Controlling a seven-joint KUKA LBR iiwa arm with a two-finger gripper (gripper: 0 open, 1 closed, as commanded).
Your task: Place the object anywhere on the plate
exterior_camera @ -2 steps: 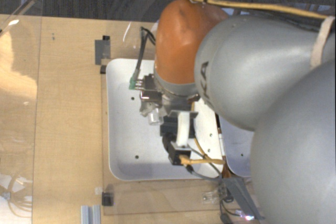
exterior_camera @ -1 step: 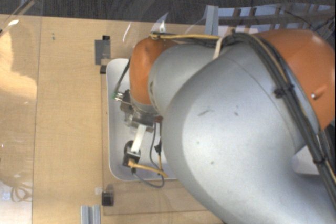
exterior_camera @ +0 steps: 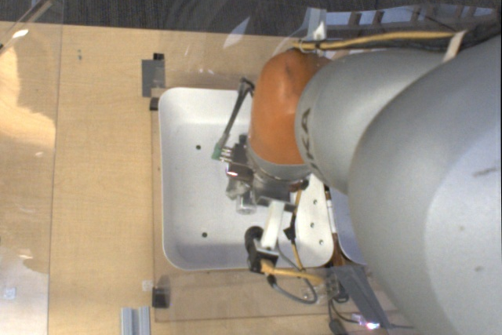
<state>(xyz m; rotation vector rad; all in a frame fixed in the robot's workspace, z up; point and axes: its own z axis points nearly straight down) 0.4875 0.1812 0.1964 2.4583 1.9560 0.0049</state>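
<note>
The grey arm with its orange band (exterior_camera: pixel 276 115) reaches in from the right and covers most of the scene. My gripper (exterior_camera: pixel 245 198) hangs below the band over the right half of the left white bin (exterior_camera: pixel 188 169), low above its floor. A metal block of the wrist and a black cable sit around it. The arm's bulk hides whatever lies under and to the right of the gripper.
A thin dark rod with a green tip (exterior_camera: pixel 218 151) slants down from the wrist over the bin. A yellow cable (exterior_camera: pixel 294 274) loops near the bin's front rim. Bare wooden bench (exterior_camera: pixel 86 169) lies to the left, and black brackets (exterior_camera: pixel 154 74) mark the bin's corners.
</note>
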